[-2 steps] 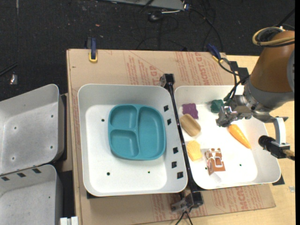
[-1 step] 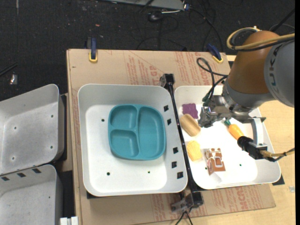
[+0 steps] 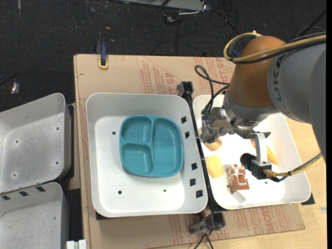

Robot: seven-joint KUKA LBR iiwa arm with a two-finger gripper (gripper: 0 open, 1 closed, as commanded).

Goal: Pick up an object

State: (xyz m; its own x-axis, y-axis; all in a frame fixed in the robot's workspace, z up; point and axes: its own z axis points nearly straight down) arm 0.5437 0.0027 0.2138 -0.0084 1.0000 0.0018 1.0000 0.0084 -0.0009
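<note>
In the right bin [image 3: 298, 191], my claw [image 3: 209, 132] hangs by the left wall above a tan piece [image 3: 212, 144]; whether it's spread, I cannot tell. Left bin [image 3: 104, 191] holds a teal plate [image 3: 151, 146].

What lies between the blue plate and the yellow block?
In the camera view, the bare white floor of the left bin, then the black divider between both bins, separates the blue plate from the yellow block.
</note>
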